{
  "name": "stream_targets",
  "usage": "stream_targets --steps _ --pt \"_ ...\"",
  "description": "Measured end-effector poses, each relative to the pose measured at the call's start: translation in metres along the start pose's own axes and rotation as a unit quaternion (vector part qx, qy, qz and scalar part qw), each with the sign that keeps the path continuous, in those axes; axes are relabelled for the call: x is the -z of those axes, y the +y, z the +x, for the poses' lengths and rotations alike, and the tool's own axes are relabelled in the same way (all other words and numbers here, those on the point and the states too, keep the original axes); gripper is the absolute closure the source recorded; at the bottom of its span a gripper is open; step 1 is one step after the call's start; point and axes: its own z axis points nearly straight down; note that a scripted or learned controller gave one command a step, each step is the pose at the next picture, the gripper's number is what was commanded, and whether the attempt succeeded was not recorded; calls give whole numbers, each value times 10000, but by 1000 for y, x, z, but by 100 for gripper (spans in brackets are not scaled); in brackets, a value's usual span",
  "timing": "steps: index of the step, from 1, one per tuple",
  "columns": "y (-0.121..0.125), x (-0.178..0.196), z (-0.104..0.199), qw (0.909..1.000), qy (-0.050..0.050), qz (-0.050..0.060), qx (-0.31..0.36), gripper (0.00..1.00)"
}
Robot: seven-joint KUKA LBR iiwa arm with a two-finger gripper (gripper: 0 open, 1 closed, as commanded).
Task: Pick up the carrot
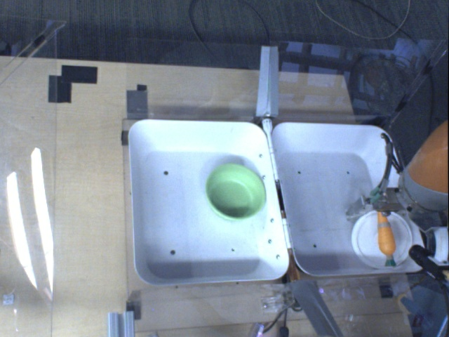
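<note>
At the right edge of the right-hand bin, the claw sits just above the carrot; can't tell whether it's spread or pressed together, the metal parts there are too small and blurred. Nothing visibly pinched.

Directly below the claw: carrot, orange, green stub at its far end from the claw, lying lengthwise in a small white bowl. Bowl sits in the near right corner of the right bin.

Handling, my read: carrot is light, stiff, probably plastic and a bit slick, tapered. Take it across the thick middle, jaws straddling the narrow width, not at the tip or the green end. Bowl rim crowds both sides, so fingers may clip it or drag the bowl along.

Behind the claw, the arm's orange band comes in from the right.

Further left of the claw: left bin with a green bowl near its middle. Both bins on the wooden table.
</note>
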Motion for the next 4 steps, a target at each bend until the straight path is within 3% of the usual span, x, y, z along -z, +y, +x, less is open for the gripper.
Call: stream_targets --steps 2,3,4 --pt "-9 23 3 9995 9 38 -318 0" --pt "-4 3 4 9987 7 -35 514 0" --pt "-4 3 4 9986 14 -35 524 0"
